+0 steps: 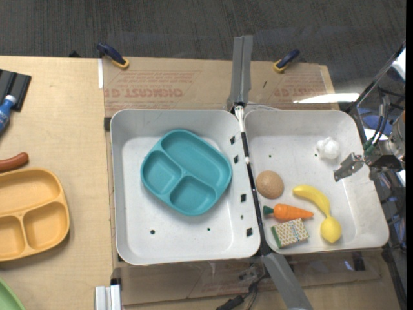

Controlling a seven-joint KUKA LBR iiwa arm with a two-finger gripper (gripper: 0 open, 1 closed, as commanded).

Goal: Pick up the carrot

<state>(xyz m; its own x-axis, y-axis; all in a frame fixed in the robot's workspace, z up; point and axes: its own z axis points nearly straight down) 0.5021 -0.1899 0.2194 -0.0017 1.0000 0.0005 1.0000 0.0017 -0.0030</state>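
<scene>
The carrot (293, 212) is small and orange with a green top pointing left. It lies flat in the right bin (293, 131), near the front, between a brown potato (270, 184) and a green snack box (290, 232). My gripper (350, 166) hangs at the right side of that bin, up and to the right of the carrot and well apart from it. A yellow banana (314, 197) lies between the gripper and the carrot.
A lemon (330, 230) sits at the right bin's front right and a white crumpled lump (328, 148) near its back right. The left bin (129, 225) holds a teal divided plate (186, 172). A yellow tray (29, 215) and a sausage (13, 161) lie on the bench at far left.
</scene>
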